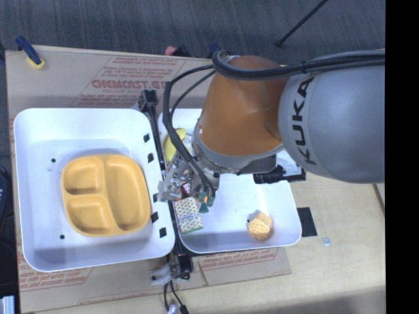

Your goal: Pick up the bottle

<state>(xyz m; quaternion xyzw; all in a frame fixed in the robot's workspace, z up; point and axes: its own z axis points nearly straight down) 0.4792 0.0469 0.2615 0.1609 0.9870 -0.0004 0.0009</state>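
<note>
Right bin's (291,231) left edge has the gripper (186,187) hanging low. Its grip cannot be told; the pick seems unfinished.

My grey arm (340,123) is showing black KUKA lettering beside its orange band (242,110). Left of that band, a yellow three-compartment tray (105,193) is sitting in the white left bin (33,241). Below the band, a white packet (188,216) patterned with small green checks is lying in the white right bin (288,231), and a yellow corn cob (260,226) is lying right of the packet. The brown cardboard (124,77) under the bins is bearing red print.
</note>
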